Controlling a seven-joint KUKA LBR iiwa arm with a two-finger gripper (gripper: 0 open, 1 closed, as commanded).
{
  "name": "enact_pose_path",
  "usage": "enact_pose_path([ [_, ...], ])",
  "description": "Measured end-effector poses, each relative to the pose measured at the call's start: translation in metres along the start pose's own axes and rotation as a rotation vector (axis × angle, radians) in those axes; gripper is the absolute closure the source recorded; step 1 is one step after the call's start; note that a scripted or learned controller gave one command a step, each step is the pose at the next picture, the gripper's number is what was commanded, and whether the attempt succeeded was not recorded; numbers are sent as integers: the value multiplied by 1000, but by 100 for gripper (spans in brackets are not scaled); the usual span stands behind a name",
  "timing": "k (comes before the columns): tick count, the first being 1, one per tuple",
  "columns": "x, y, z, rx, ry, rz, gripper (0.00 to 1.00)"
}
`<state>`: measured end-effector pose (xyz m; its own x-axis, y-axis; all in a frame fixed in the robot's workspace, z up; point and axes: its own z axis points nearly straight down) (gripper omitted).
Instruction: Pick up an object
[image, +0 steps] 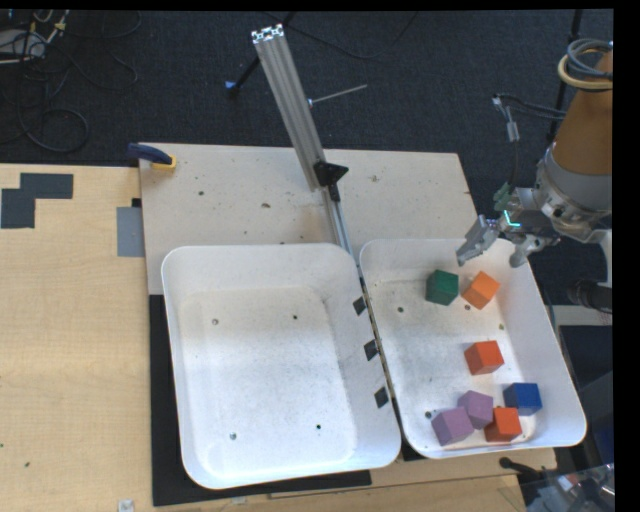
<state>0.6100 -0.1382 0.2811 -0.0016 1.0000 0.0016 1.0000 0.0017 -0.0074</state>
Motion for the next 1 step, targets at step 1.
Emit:
enact_pose_path([
  [1, 0, 1, -2, -4, -1, 0, 0],
])
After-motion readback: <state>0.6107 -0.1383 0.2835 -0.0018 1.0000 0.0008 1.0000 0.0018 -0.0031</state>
